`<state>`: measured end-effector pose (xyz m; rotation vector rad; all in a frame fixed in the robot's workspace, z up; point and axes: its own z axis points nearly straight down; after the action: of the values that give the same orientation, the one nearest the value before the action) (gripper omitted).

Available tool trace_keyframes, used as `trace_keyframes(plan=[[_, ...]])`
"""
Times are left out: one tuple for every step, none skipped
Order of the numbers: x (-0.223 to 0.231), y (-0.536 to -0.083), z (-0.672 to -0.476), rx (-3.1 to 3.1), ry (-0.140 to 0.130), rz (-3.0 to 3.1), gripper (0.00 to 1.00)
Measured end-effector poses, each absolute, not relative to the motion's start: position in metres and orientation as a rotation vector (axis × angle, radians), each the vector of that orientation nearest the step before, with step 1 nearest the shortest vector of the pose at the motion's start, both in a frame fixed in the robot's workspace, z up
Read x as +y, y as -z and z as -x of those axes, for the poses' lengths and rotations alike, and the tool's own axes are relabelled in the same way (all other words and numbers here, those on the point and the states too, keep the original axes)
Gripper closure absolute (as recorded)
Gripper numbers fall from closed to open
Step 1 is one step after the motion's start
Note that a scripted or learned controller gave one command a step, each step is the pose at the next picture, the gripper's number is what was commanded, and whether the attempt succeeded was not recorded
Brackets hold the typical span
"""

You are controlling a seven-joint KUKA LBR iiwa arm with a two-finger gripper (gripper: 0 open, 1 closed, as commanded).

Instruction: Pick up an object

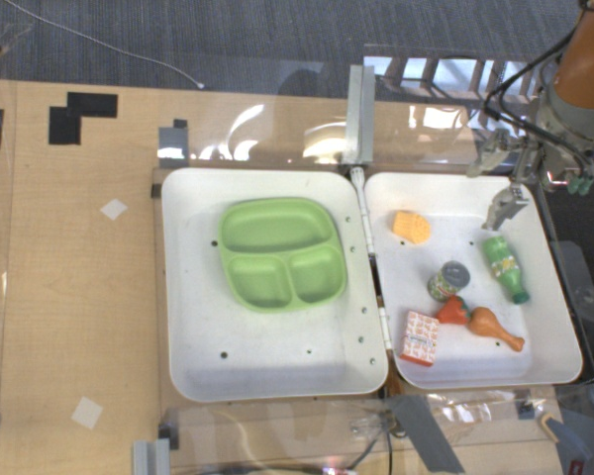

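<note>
Left bin (188, 364): white, carrying a light green divided tray (280, 253). Right bin (554, 364): white. Contents of right bin: orange-yellow block (411, 227); green bottle (503, 268) with a pale label; can (448, 280), grey lid over a green and yellow side; red piece (453, 311); tan-orange drumstick (495, 327); carton (421, 338), white with red pattern. Bench (69, 295): light wood, with black square marks at upper left. Floor (277, 13) at frame top: dark grey. Arm (584, 67), upper right: orange band over grey.
</note>
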<state>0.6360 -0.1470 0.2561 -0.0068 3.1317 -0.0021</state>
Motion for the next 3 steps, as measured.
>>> trace_keyframes(plan=[[-0.141, -0.175, -0.655, 3.054, -0.002, -0.718, 0.00], [-0.151, -0.122, -0.629, 3.072, -0.001, -0.587, 0.00], [-0.127, -0.091, -0.659, 2.938, 0.002, -1.096, 0.00]])
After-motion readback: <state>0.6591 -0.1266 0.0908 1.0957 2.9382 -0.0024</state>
